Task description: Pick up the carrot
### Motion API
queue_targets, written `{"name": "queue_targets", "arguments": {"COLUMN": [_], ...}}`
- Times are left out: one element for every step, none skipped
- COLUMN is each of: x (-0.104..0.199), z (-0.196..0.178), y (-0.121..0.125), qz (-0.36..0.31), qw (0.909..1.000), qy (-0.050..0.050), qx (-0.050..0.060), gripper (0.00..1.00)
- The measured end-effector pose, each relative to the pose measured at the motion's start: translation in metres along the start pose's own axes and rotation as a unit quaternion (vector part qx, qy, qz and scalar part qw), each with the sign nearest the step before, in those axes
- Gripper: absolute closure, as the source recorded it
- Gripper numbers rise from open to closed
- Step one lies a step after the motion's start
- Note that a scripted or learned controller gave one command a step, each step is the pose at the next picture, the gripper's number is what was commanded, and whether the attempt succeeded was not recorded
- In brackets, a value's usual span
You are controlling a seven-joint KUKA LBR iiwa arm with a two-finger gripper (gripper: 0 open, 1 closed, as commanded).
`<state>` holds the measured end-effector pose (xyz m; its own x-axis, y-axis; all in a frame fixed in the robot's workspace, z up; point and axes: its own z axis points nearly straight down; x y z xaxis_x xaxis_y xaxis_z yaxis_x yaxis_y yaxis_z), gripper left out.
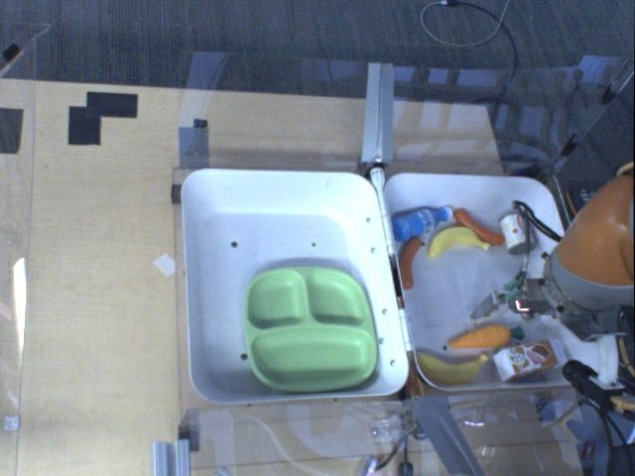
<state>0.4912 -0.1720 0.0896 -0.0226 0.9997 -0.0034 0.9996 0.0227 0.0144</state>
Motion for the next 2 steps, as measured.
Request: {"name": "queue_targets", "arguments": {"x": [0.05,0.021], "z": [0.0,0.0], "y": [0.002,0.002], "qz": [0.022,-0.235], "qw": [0.9997,0.972], "qy": [0.0,0.0], "qx": [-0.001,-0.001], "gripper": [0.0,0.0]}}
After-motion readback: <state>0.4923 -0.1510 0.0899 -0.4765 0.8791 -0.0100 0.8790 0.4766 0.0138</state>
